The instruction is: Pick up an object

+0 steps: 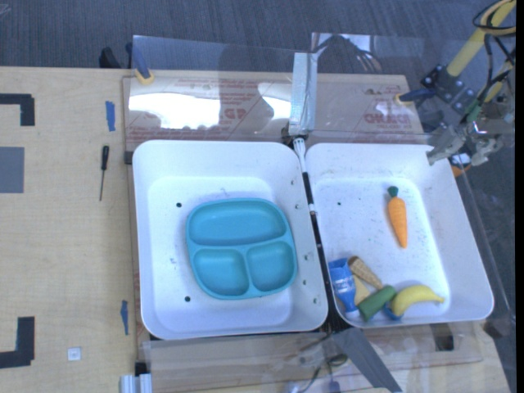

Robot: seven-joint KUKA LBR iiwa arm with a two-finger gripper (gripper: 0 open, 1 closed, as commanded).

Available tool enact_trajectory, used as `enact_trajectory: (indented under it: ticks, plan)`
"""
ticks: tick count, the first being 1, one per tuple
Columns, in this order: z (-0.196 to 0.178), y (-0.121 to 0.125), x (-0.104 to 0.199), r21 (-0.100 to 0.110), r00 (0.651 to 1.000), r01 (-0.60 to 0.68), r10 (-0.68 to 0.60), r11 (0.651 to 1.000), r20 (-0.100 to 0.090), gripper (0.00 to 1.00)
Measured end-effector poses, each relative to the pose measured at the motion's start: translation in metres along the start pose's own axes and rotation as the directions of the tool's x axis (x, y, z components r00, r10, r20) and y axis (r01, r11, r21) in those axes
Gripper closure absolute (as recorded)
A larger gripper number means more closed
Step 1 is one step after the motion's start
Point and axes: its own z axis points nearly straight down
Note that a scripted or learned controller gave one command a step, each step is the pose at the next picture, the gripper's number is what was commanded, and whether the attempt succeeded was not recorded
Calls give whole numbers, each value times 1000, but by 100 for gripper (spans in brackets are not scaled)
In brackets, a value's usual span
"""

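A shallow white left bin [155, 170] holds a teal three-compartment plastic tray [241, 246] at its centre. At nine o'clock, on the pale wooden bench [57, 252], lies a thin black screwdriver [103, 170].

Red lettering runs across the clear panel [246, 109] standing behind the two bins — it is mirrored and washed out by glare, so no word can be made out. A second patch of the same red print sits on the panel's right part [385, 113], equally unreadable. Nothing on the bench or in the bins carries legible text, numbers or brand marks.
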Motion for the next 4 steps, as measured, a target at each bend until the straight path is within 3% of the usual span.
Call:
enact_trajectory:
  ticks: [1, 2, 3, 4]
  plan:
    - [114, -47, 38, 8, 986, -169, 169, 986, -1, 0]
    - [163, -38, 37, -5, 990, -138, 138, 990, 1, 0]
    - [151, -37, 36, -9, 990, -138, 138, 990, 2, 100]
    - [61, -24, 146, -8, 986, -166, 165, 986, -4, 100]
